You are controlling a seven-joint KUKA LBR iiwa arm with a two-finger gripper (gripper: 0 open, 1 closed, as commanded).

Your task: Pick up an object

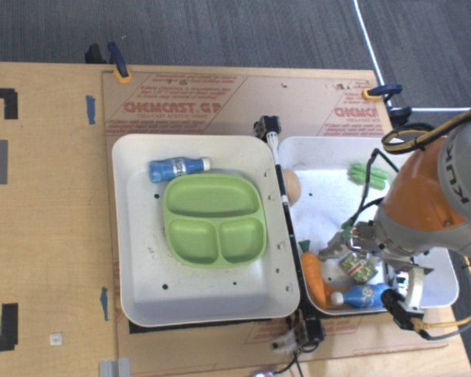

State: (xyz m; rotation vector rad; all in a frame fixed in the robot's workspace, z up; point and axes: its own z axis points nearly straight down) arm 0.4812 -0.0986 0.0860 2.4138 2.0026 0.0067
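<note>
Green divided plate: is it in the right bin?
No, the green divided plate lies in the left bin, beside a blue bottle.

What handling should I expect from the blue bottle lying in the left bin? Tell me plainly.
The blue bottle lies on its side and looks cylindrical, so a push would probably roll it. It looks small, likely light. Its smooth body may slip in the jaws.

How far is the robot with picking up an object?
Done: the arm has reached into the right bin. In hand: the gripper sits low over a small green and white item, beside the carrot. Left: no object looks lifted; whether one is gripped cannot be told.
</note>
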